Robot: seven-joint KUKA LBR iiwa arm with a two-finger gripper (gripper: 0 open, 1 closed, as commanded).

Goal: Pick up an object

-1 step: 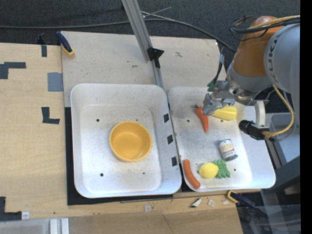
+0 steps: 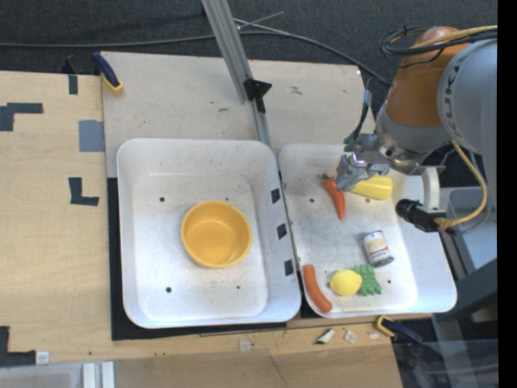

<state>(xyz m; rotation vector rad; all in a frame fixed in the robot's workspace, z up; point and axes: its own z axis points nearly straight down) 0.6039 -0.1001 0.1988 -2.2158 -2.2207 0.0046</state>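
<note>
Here we see the small silver tin can (image 2: 376, 247) at the near side of the shallow white right-hand bin (image 2: 428, 293), well apart from the metal two-finger gripper (image 2: 349, 176). Farther in, the slim orange carrot (image 2: 336, 198) lies just beside the gripper; whether it is clenched we cannot tell. The pale yellow wedge (image 2: 375, 187) sits beside the carrot. Pale wooden bench (image 2: 48, 217) surrounds the bin.

A pale wooden bench top (image 2: 48, 217) is seen across the left and bottom, marked with dark tape pieces (image 2: 79, 191) and a grey patch (image 2: 91, 135). A lighter board (image 2: 178, 95) is laid behind the bins. A dark carpeted floor (image 2: 121, 10) is visible at the top, crossed by black cables (image 2: 161, 43) and a slanted grey metal pole (image 2: 230, 43).
</note>
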